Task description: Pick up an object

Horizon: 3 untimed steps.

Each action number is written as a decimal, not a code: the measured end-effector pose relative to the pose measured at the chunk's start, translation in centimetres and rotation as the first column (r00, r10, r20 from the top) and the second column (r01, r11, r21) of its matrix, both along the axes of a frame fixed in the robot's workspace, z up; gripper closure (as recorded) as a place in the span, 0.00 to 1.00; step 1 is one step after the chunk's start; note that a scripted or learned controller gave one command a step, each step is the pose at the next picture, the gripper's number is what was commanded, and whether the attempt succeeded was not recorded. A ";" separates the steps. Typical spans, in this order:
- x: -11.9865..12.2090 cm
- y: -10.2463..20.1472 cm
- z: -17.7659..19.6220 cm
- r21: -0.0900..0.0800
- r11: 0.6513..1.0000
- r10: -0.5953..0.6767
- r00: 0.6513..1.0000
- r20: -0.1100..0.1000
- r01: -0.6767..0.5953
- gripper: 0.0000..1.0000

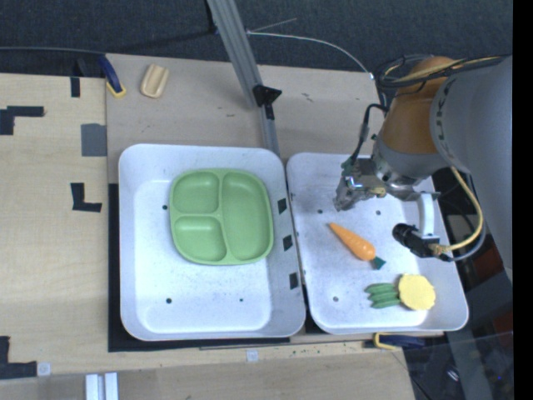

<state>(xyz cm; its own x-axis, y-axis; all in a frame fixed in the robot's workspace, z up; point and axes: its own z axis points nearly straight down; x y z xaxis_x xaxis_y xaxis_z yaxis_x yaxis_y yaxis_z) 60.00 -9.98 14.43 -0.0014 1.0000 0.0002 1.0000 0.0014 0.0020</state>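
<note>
Two shallow white bins sit side by side on the bench, and the grey arm with its orange band leans in over the right bin (333, 298) from the right. Its two-finger gripper (345, 197) hangs low over the far left part of that bin, tips pointing down close to the floor; from where I stand the metal blurs together, so I cannot tell how far apart the fingers are, and I see nothing caught between them. Just beside it, a little nearer me, lies the orange plastic toy carrot (353, 242), flat on the bin floor with its green stub aimed at the near right corner, apart from the tips. Further along rests a yellow round toy with green pods attached (404, 292), well clear of the gripper. The left bin (141, 223) holds a pale green divided plastic plate (221, 216). By my reckoning nothing is lifted yet: the approach looks made, while the grasp and raise remain
</note>
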 end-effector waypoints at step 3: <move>-0.3 1.3 13.2 0.000 1.000 0.000 1.000 0.001 0.000 1.00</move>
